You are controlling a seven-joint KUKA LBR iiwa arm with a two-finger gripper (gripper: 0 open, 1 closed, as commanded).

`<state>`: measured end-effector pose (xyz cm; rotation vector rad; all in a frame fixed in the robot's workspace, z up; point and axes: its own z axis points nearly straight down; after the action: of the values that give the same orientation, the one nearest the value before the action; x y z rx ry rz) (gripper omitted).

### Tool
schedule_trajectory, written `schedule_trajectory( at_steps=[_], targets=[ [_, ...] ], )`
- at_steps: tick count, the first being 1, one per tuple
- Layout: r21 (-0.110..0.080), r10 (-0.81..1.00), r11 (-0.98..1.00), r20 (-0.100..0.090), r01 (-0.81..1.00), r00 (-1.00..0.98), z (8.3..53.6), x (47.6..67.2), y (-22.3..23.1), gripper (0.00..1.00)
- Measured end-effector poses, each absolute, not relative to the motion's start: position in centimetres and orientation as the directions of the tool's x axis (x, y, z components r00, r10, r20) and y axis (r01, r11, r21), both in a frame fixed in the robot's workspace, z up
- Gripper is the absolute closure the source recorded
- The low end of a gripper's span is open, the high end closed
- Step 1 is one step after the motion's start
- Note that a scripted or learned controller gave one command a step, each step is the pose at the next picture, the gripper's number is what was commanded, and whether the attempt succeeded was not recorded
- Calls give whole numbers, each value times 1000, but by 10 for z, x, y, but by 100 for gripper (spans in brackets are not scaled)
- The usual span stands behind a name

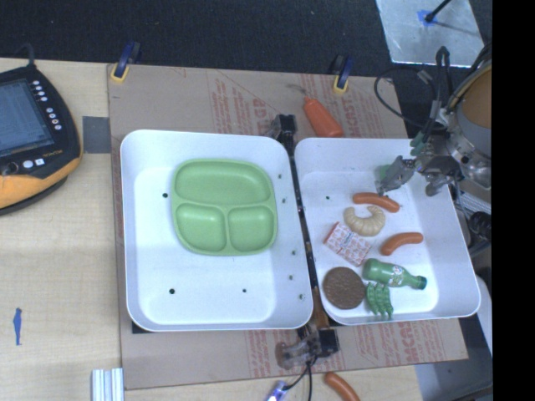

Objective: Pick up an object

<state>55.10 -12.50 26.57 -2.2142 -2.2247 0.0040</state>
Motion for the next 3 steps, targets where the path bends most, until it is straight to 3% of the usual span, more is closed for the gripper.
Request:
schedule_trajectory(
  at_steps=[1,2,3],
  targets=[
    [-7,1000,6,-1,1000,-6,159,614,-144,0],
    [-5,1000,5,-1,1000,-5,91,578,-154,0],
    [-3,1000,7,-1,1000,-7,92,625,-122,0]
  ],
)
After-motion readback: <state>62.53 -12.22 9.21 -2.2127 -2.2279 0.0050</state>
